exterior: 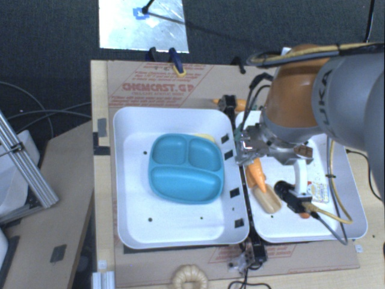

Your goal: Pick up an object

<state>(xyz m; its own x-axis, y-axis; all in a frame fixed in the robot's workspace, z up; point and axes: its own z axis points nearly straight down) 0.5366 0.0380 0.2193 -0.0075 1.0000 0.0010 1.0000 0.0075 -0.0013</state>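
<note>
The hand [247, 149] hangs over the right shallow white bin [354, 212], close beside an orange carrot-shaped toy [257, 173]. Whether it is open or closed cannot be told.

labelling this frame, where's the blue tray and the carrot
blue tray [180, 184], camera view, its large lower compartment
carrot [257, 173], camera view, middle of its orange body

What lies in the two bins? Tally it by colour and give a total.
Blue: 1, plate
Yellow: 1, piece partly behind the plate
Orange: 1, carrot
Tan: 1, stick
Total: 4 in sight; the arm covers part of the right bin.
</note>
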